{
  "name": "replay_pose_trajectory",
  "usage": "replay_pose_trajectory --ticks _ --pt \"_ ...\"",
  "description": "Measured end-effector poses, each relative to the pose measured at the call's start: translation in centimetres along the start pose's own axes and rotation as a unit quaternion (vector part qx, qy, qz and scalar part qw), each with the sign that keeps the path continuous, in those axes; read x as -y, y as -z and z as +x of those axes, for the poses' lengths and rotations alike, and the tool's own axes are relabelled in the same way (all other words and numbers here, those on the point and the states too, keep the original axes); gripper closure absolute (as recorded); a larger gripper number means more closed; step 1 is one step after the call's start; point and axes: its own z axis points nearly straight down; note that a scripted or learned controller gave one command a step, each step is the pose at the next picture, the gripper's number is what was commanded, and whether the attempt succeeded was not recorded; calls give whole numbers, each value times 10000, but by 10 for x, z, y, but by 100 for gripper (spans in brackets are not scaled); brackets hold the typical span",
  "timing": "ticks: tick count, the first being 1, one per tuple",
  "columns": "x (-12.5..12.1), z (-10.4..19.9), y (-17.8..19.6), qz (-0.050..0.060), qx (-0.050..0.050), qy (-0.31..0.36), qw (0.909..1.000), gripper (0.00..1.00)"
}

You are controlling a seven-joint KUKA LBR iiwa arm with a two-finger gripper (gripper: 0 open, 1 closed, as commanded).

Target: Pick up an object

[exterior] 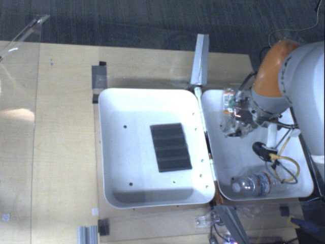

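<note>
A black ribbed rectangular pad lies flat in the middle of the left bin. A clear plastic bottle lies on its side at the near edge of the right bin, with its white cap pointing left. My gripper hangs over the far left part of the right bin, well above the bottle in the picture and apart from it. I see nothing held in it.
A grey metal post stands behind the seam between the two bins. A clear acrylic sheet covers the bench at the left. The arm's grey body and orange band fill the right bin's far right side.
</note>
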Motion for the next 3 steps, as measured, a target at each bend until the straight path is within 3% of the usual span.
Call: replay_pose_trajectory --ticks 1,2,3 --pt "-7 3 10 156 50 452 9988 100" --pt "-11 5 25 285 89 1319 9908 100" --pt "-14 10 26 350 99 1560 9871 100"
